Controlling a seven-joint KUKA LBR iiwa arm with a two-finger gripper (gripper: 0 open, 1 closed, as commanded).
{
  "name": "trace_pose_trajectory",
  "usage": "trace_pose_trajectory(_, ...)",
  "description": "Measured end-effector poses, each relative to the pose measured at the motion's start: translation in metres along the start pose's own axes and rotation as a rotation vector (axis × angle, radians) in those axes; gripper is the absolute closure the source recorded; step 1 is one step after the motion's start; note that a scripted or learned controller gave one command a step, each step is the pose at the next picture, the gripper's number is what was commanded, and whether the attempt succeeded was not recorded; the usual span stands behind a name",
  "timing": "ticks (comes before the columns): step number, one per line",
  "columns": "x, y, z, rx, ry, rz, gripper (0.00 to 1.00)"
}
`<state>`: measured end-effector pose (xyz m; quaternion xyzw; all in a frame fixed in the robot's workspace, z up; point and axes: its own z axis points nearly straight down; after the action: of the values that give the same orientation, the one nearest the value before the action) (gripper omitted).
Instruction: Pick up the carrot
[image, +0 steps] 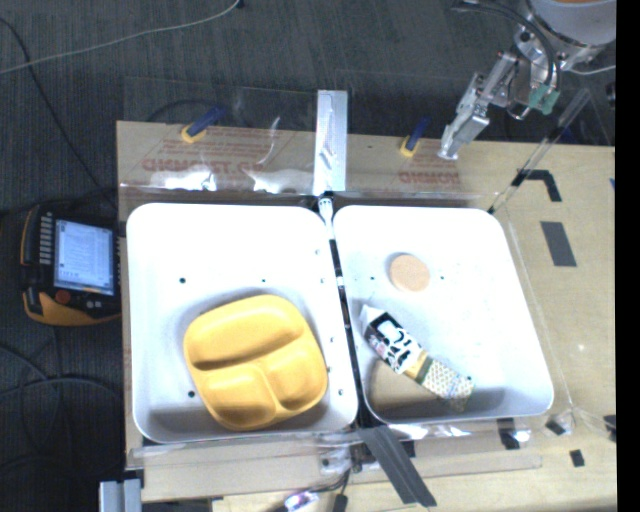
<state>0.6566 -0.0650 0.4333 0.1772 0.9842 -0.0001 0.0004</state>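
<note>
A small round pale-orange disc, which looks like a carrot slice (408, 272), lies flat in the right bin (500, 300), in its upper middle. My gripper (452, 148) hangs well beyond the bin's far edge, over the bench at the upper right. It points down and to the left, is far from the slice, and has nothing visible in it.
A black-and-white packet (405, 350) lies slantwise in the right bin, just in front of the slice. The left bin (160, 260) holds a yellow divided plate (255, 358). A handheld controller (75, 265) sits off the bench's left side.
</note>
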Motion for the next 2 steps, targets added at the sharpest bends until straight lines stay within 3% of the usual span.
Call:
trace_pose_trajectory(1, 0.024, 0.048, 0.0, 0.0, 0.001, 0.274, 1.0)
trace_pose_trajectory(2, 0.023, 0.069, 0.0, 0.0, 0.0, -0.038, 1.0)
